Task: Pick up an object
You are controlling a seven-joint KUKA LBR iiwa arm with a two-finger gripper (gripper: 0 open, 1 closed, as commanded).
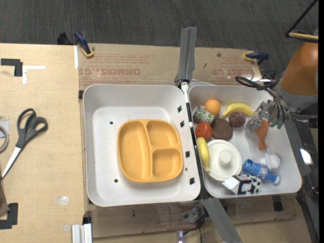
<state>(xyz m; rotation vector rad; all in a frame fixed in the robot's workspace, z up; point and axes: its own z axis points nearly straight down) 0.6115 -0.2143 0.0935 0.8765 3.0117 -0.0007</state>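
Right now my gripper (264,116) sits over the carrot (261,133) at the right bin's (293,178) far right; grip unclear. Leftward, a yellow tray (150,150) fills the left bin (96,151). Scissors (23,133) lie on the wooden bench (40,186).

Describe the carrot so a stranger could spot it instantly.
Look in the right-hand white bin, near its far right wall. The carrot lies there just below the pincer. It is the one long, thin orange thing; the orange nearby is round.
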